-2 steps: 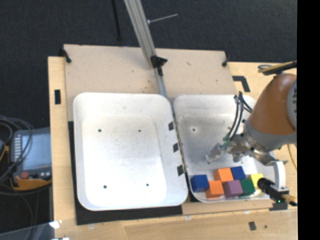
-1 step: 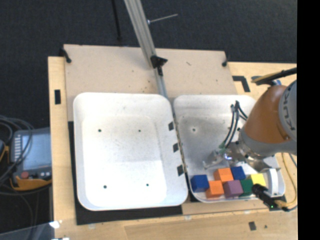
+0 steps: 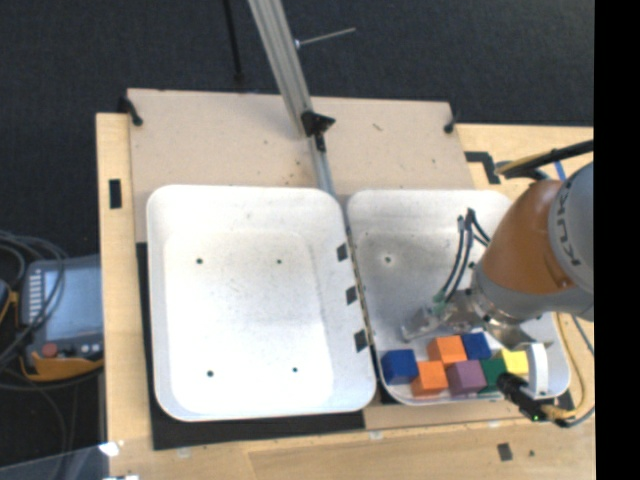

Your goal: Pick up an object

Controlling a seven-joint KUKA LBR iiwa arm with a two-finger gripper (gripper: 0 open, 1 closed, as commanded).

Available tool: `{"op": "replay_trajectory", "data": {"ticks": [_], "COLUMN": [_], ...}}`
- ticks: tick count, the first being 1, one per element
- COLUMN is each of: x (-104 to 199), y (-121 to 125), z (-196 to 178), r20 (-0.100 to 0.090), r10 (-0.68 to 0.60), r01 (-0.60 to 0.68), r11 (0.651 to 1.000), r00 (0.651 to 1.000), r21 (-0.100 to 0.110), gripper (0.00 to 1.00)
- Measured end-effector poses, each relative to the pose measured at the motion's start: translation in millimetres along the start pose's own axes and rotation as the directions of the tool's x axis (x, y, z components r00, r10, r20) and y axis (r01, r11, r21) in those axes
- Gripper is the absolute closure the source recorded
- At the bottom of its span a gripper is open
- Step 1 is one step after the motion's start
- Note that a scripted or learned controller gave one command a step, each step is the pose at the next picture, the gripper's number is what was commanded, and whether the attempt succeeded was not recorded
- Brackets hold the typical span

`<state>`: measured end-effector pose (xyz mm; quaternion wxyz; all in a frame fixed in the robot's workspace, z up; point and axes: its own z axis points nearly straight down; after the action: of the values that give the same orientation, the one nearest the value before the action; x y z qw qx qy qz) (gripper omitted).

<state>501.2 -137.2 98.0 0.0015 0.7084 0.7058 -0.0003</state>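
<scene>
At the near end of the right bin (image 3: pixel 420 218) lie the blocks, huddled together: a blue one (image 3: pixel 399 365), two orange (image 3: pixel 448 349) (image 3: pixel 431 375), a purple (image 3: pixel 466 376), a green (image 3: pixel 494 369) and a yellow (image 3: pixel 515 360). Just above them hangs the gripper (image 3: pixel 432 317), largely masked by the arm's orange wrist; how it stands I cannot tell. Beside it on the worktop (image 3: pixel 300 138) sits the left bin (image 3: pixel 250 298).

- Two bins sit side by side on the bench (image 3: pixel 290 148).
- Blocks (image 3: pixel 450 363) cluster at the right bin's (image 3: pixel 400 228) near edge.
- The arm (image 3: pixel 535 243) hangs over them.
</scene>
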Motion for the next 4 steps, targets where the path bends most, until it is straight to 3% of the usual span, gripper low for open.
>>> {"op": "replay_trajectory", "data": {"ticks": [1,4], "x": [0,3], "y": [1,4], "z": [-11,-179], "r20": [-0.002,-0.001], "r10": [0.009,-0.009], "r01": [-0.009,0.009], "r11": [1.0,1.0], "r00": [1.0,1.0], "r21": [-0.005,-0.006], "gripper": [1.0,1.0]}}
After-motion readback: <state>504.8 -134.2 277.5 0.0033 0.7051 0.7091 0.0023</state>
